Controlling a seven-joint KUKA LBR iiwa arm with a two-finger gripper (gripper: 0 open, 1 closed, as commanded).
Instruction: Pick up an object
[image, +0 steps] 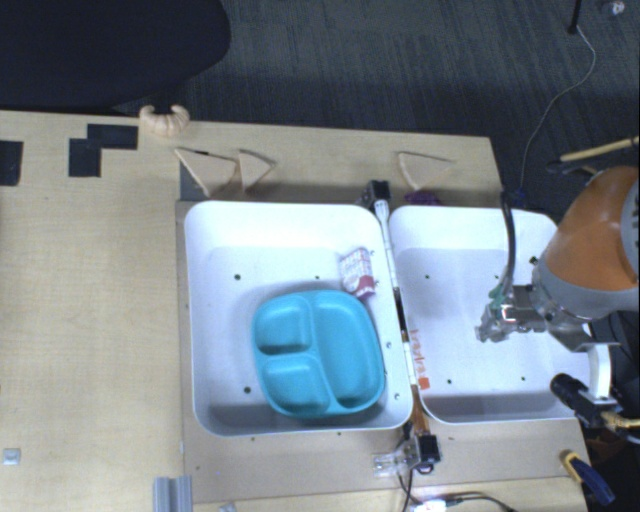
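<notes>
Two bins side by side on the bench (90, 330), walls touching. Left bin (215, 255): divided plate (318, 352) lies in its near-right part, small packet (356, 271) just behind plate, near the shared wall. Right bin (450, 260): gripper (497, 322) over its right half, arm (590, 250) entering from the right.

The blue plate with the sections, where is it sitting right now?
In the camera view the blue plate lies in the left white bin, toward its near right corner, just below a small red and white packet.
</notes>
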